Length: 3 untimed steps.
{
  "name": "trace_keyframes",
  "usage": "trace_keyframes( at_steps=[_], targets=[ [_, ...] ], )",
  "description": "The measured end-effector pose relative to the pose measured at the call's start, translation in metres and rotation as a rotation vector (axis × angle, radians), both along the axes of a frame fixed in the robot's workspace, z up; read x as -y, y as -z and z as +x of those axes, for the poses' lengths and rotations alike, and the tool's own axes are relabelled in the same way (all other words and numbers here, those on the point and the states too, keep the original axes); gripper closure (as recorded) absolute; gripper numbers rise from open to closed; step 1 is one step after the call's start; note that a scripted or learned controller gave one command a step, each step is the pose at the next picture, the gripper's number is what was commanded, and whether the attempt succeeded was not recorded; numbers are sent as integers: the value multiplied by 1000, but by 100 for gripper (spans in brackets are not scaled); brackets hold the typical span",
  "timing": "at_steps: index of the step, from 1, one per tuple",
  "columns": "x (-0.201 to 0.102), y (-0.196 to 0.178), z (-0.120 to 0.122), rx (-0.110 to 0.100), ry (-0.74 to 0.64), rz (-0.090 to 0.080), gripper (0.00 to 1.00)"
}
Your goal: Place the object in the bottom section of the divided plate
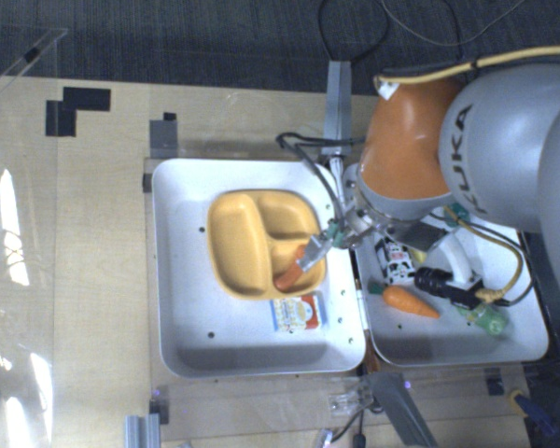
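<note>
- The jaws hang low over the lower-right section of the yellow divided plate (235, 241), pointing down and to the left from the wrist. Whether they are open or closed cannot be told from this slant.
- Right at their tip is a small orange-red object (287, 277). It is in that lower-right section, close to the plate's near rim. The view does not settle whether it lies free or is gripped.
- The plate has one long section on its left and two smaller ones on its right. It sits in the middle of the left bin (182, 287).
- Just below the plate, on the floor of the same bin, lies a small printed card (296, 314), flat and near the plate's rim.
- The arm's orange band and grey body cover much of the right bin (448, 348).
- In the right bin a toy carrot (412, 301) lies near the left wall, its point towards the right.
- A small green item (486, 323) lies further right in that bin, well apart from the carrot.
- Both bins stand side by side on the pale wooden desk (75, 250).
</note>
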<state>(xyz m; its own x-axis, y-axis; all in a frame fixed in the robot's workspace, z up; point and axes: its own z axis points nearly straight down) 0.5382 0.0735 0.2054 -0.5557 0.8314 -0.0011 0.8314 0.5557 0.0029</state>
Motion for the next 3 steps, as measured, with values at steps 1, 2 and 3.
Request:
trace_keyframes(
  at_steps=[1, 2, 3],
  targets=[
    [-50, 43, 41, 1, -43, 0, 0],
    [-74, 32, 84, 6, -251, 0, 0],
    [-54, 112, 121, -4, -306, 4, 0]
  ],
)
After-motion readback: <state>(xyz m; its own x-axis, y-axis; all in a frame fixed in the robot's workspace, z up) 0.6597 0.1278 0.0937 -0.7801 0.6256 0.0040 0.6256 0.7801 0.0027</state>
